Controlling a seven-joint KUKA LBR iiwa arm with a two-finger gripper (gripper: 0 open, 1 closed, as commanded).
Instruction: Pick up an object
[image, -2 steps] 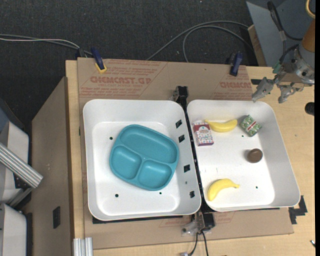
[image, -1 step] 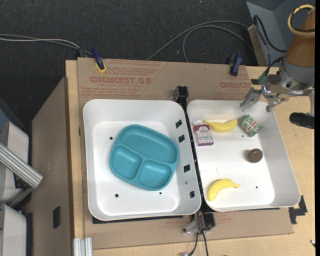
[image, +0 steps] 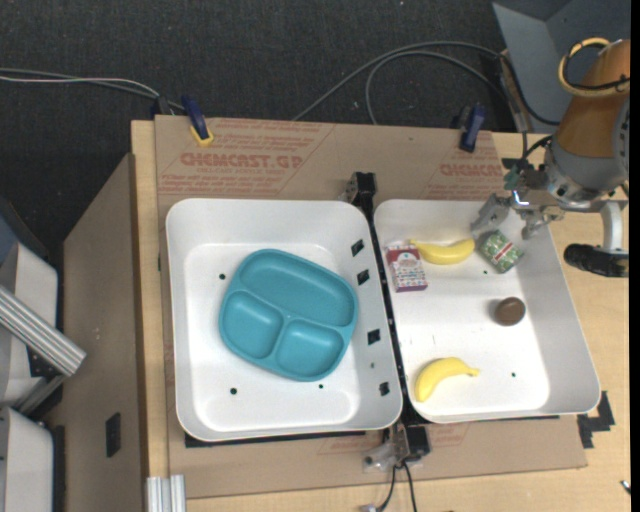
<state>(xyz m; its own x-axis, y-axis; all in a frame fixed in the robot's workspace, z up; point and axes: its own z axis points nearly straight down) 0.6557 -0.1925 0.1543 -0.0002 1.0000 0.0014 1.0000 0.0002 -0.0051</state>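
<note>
Left bin (image: 190, 240): I see a teal three-compartment plastic plate (image: 288, 314) lying flat.
Right bin (image: 560, 340): a small red-and-white carton (image: 406, 267), a yellow banana (image: 445, 251) touching it, a second banana (image: 442, 376) near the front, a brown round lump (image: 510, 311).
Claw (image: 508, 222): spread open, I see it just above a green speckled object (image: 500, 251) at the bin's far right.

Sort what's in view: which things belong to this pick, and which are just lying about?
In play: end effector, green object right beneath it in the right bin.

Lying about: upper banana, lower banana, red-and-white carton, brown round object, blue divided plate in the left bin.
</note>
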